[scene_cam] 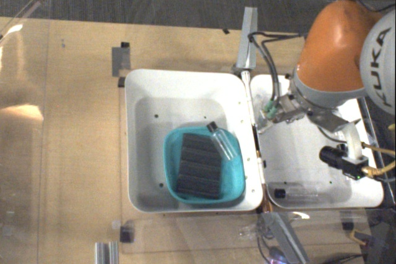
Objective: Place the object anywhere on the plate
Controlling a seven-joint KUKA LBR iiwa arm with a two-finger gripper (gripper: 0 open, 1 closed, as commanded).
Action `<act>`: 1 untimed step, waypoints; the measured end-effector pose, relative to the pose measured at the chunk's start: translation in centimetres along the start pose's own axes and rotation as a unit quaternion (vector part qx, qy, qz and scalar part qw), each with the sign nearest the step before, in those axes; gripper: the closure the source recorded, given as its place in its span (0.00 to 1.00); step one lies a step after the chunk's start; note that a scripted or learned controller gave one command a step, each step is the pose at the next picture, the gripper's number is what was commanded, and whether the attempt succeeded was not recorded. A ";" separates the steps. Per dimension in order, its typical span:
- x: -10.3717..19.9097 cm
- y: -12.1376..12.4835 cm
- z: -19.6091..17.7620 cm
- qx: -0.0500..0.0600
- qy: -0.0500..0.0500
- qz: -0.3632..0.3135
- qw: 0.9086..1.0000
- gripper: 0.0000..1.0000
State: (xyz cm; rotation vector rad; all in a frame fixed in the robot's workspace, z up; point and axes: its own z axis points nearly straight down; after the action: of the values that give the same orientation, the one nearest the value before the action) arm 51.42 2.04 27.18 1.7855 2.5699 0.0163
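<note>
End effector [275, 111] sits over the right bin's [309, 176] left edge, under the orange wrist; grip state can't tell. Clear small bottle [223, 142] lies tilted on the teal plate [173, 148] in the left bin [145, 102], touching a dark ribbed block [199, 165] on the plate.

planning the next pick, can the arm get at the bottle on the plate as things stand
Probably yes: the bottle lies uncovered on the teal plate beside a dark block, open from above, and the arm is over the neighbouring bin.
</note>
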 end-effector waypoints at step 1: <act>0.0 0.0 0.0 0.000 0.000 0.000 1.000 0.00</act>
State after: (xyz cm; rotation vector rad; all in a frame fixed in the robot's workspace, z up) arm 51.42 2.03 27.17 1.7862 2.5695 0.0162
